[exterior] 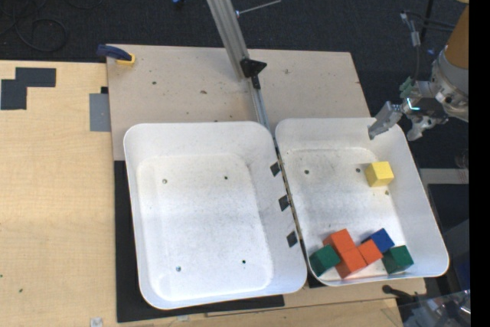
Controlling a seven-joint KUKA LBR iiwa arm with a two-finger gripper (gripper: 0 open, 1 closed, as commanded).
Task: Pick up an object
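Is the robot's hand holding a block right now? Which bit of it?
No, nothing is held. The gripper hangs over the right bin's far edge with bare fingers, apart from the yellow block below it.

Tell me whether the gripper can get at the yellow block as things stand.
Probably yes. The yellow block sits alone on bare floor in the right bin, apart from the cluster of blocks at the near end. The gripper hangs over the bin's far right rim, with nothing between them.
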